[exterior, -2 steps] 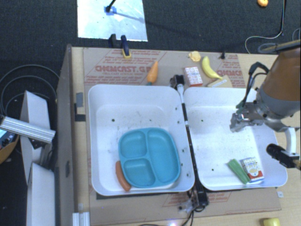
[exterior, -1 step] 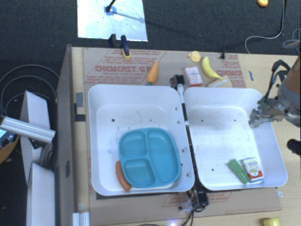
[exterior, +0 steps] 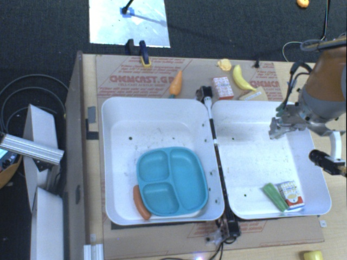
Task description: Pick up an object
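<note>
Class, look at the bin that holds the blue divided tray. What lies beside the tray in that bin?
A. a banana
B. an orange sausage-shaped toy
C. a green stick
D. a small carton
B: the orange sausage-shaped toy lies along the blue divided tray's lower left edge, inside the left bin.

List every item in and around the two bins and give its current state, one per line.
Blue three-compartment plastic plate: flat in left bin.
Orange sausage-shaped toy: lying against the plate's left edge.
Green flat stick: lying in right bin.
Small printed carton: lying beside the stick.
Yellow banana: outside the bins.
Orange carrot: outside the bins.
Gripper: above right bin, holding nothing visible.
</note>
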`<move>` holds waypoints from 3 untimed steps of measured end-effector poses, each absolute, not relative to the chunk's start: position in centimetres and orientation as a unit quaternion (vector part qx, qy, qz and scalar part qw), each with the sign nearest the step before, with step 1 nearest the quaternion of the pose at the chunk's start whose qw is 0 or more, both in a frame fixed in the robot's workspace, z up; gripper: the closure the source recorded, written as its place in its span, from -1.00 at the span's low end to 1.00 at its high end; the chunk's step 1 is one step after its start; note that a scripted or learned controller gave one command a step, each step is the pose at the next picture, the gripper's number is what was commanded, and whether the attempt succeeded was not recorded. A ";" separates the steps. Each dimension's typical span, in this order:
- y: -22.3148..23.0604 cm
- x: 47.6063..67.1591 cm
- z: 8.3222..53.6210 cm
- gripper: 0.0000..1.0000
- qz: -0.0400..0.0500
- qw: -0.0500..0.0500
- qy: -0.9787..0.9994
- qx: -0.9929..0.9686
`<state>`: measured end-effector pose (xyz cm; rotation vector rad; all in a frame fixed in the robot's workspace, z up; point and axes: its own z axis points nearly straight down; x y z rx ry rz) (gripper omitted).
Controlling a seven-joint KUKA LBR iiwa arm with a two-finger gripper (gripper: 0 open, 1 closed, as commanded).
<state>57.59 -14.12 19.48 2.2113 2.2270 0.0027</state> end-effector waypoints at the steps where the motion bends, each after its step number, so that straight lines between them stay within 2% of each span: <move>1: -21.0 64.4 23.5 1.00 0.002 0.007 0.708 0.706; 2: -20.6 67.1 26.0 1.00 0.002 0.003 0.709 0.705; 3: -20.6 67.0 31.7 1.00 0.002 0.004 0.709 0.705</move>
